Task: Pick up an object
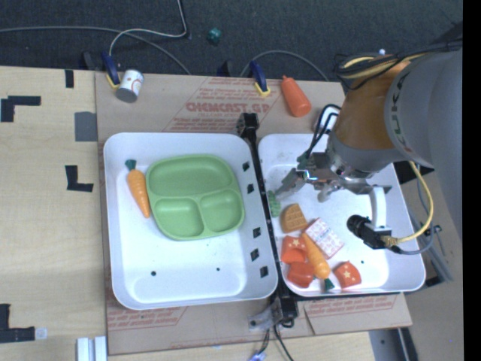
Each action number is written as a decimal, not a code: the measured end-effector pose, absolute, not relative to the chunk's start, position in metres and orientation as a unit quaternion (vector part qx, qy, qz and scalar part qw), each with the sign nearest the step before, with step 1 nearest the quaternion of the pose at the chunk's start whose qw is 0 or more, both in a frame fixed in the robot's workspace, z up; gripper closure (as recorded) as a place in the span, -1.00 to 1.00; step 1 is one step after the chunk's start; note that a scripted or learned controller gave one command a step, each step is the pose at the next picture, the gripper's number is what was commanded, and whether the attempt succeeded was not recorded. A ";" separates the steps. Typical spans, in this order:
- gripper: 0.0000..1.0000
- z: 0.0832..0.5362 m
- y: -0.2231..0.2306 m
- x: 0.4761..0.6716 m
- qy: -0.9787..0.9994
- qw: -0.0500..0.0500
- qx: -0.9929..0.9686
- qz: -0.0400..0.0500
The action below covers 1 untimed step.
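Surface (45,224): pale wood, spanning the frame; dark carpet beyond it along the top, with thin cables trailing across.

Cardboard sheet (210,111): brown, under both bins; red print near its upper middle reads "CHEMCAST GP". Further red lettering shows along its lower edge, too small to read.

Arm (391,111): grey with an orange band, entering from the right of the frame, reaching over the right bin.

Left bin (120,277): white, shallow, left of centre. Holds the plate and one carrot.

Right bin (406,277): white, shallow, right of centre, touching the left bin along a black clipped seam.

Plate (197,196): green, three compartments, in the upper part of the left bin.

Claw (297,183): over the upper left part of the right bin, pointing toward the seam. Whether it is released or clenched, cannot tell. Nothing seen grasped.

Carrot (138,189): orange toy with green top, just beside the plate's left edge.

Toy food pile (312,250): lower left of the right bin, below the claw; red and orange pieces, a tan bread-like piece, and a white packet with a red pattern, print unreadable.

Orange toy (296,97): on the cardboard above the right bin.

Small can (130,84): white, on its side, upper left, beside a blue clamp (112,70). Label unreadable.
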<state>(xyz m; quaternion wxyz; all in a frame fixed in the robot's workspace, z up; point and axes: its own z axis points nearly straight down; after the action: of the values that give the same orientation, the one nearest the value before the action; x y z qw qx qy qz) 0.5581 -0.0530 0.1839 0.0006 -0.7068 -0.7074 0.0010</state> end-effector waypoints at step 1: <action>-1.00 0.184 -0.054 0.545 -0.707 0.000 -0.707 0.001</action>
<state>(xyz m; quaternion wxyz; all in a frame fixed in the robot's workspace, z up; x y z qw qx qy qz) 0.5453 -0.0537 0.1840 0.0004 -0.7068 -0.7074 0.0009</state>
